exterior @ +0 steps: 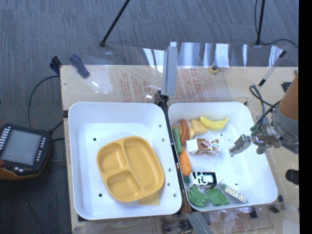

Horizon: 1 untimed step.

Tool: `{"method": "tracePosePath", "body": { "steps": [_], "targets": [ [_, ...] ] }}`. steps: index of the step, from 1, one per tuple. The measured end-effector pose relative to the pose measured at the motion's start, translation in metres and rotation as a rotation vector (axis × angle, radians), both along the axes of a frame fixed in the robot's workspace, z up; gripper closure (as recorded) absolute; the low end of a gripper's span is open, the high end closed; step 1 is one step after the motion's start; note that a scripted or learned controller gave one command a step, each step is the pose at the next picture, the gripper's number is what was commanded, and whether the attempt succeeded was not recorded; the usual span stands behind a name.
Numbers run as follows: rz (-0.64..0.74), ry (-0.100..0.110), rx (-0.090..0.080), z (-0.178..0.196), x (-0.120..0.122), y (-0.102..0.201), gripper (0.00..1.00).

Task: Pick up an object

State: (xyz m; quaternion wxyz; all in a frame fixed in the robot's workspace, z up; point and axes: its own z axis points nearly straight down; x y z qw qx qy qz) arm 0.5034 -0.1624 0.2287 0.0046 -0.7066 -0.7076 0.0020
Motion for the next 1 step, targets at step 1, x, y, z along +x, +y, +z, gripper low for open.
{"method": "tracePosePath", "body": {
  "steps": [1],
  "targets": [
    [0.202, -0.001, 0.000, -0.1443, 0.0174, 0.0567, 0.00]
  ]
}}
